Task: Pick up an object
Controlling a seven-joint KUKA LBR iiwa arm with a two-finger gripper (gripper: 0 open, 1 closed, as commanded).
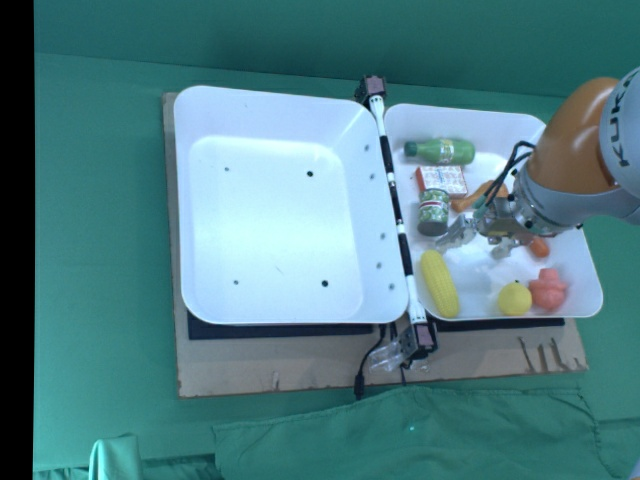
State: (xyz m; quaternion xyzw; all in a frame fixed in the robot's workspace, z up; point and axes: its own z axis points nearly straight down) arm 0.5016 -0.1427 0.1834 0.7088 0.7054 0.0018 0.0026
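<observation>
We see the left bin point(275, 218), then the right bin point(580, 298) holding corn point(439, 283), a can point(433, 211), a lemon point(514, 298). The hand point(480, 240) hovers there, fingers spread, gripping nothing.

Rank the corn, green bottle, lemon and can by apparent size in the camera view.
1. Corn and green bottle: too alike to split.
2. Can and lemon: also close, so unranked.
</observation>
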